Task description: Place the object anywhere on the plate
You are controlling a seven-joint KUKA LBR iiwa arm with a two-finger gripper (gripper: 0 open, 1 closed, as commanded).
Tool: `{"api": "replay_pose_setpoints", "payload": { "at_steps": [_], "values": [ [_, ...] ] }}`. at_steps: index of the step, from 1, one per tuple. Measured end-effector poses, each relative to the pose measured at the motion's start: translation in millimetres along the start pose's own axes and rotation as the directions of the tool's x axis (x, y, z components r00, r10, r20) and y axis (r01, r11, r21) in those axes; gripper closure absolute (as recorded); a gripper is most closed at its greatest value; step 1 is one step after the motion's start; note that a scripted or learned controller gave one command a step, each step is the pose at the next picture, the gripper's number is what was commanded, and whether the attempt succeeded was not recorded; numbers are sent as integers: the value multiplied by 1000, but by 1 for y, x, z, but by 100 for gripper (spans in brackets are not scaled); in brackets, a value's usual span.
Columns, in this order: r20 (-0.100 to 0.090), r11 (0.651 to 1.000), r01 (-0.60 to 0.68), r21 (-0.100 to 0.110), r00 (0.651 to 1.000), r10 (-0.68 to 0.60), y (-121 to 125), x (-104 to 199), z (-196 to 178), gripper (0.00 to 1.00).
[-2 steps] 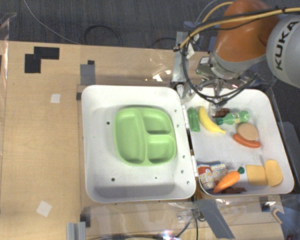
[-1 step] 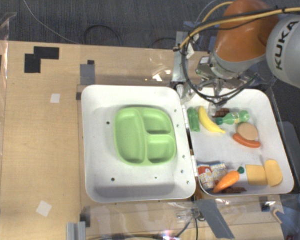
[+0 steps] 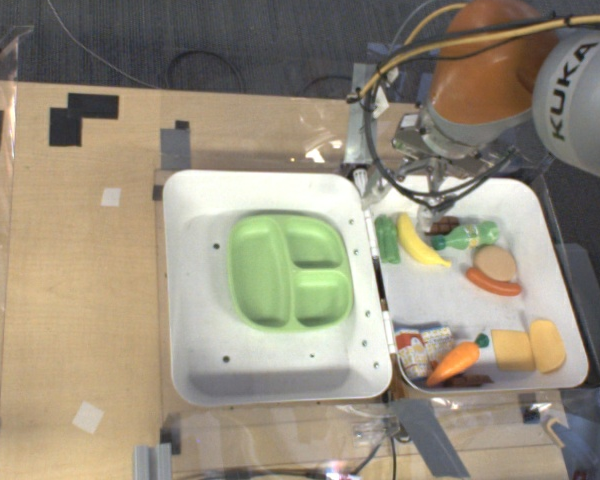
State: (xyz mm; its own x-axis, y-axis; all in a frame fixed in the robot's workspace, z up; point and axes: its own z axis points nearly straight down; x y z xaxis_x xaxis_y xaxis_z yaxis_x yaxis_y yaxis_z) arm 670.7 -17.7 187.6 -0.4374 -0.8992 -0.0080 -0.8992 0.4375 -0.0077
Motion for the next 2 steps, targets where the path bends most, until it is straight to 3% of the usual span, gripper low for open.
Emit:
{"api": "replay_pose_setpoints", "payload": {
  "at_steps": [1,2],
  "values": [
    [8,1000,-1,10,1000,1,-2,-2,-14,100],
    [8,1000,-1,9,1000,1,-2,-2,-14,0]
  ]
}}
